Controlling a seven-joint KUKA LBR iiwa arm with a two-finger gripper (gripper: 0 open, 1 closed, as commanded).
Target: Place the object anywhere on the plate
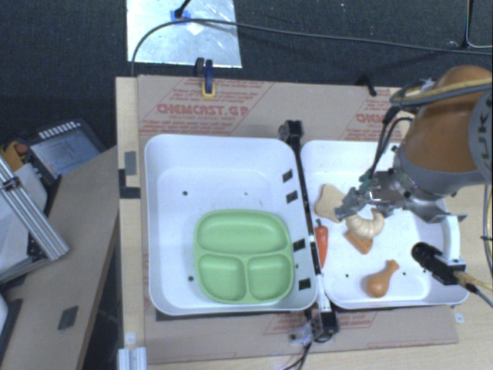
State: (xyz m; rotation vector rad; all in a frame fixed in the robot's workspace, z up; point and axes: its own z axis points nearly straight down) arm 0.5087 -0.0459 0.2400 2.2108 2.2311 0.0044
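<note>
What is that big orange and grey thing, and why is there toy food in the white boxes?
That is a robot arm, photographed by one camera looking down from above. At its end are jaws, the gripper, hanging over the right bin. In that bin lie toy foods: a croissant, a drumstick, a carrot and a pale slice. The left bin holds a green plate with three sections. I cannot tell whether the jaws have grabbed anything.

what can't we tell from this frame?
- Gripper, camera view: too small and dark against the right bin to read its state or any contact with the croissant.
- Arm: cut off by the right edge.
- Carrot: lies against the divider, part hidden.
- Beige piece: identity unclear.
</note>
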